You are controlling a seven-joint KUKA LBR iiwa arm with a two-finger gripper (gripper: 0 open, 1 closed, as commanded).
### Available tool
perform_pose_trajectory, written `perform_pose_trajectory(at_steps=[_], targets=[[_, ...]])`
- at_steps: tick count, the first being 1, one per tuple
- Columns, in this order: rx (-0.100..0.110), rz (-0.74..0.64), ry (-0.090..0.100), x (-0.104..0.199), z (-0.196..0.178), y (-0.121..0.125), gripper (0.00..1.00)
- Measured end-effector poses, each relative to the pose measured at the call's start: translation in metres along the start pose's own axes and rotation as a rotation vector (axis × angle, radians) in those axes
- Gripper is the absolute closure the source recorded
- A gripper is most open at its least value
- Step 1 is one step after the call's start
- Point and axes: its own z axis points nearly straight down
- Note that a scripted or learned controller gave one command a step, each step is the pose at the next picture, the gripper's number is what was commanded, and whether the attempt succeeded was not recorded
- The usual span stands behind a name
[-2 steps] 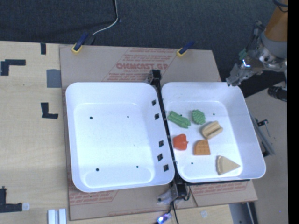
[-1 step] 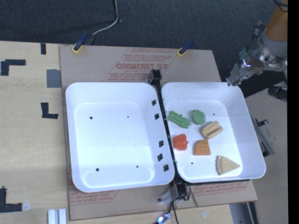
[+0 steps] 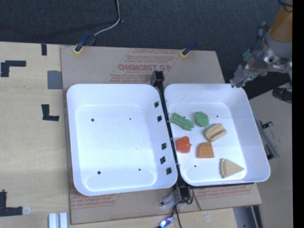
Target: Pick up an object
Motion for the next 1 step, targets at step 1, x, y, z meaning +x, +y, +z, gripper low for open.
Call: perform_pose_trajectory(at_steps=[1], targets=[[0.0, 0.0, 0.0, 0.0, -0.0002, 0.0, 1.0]])
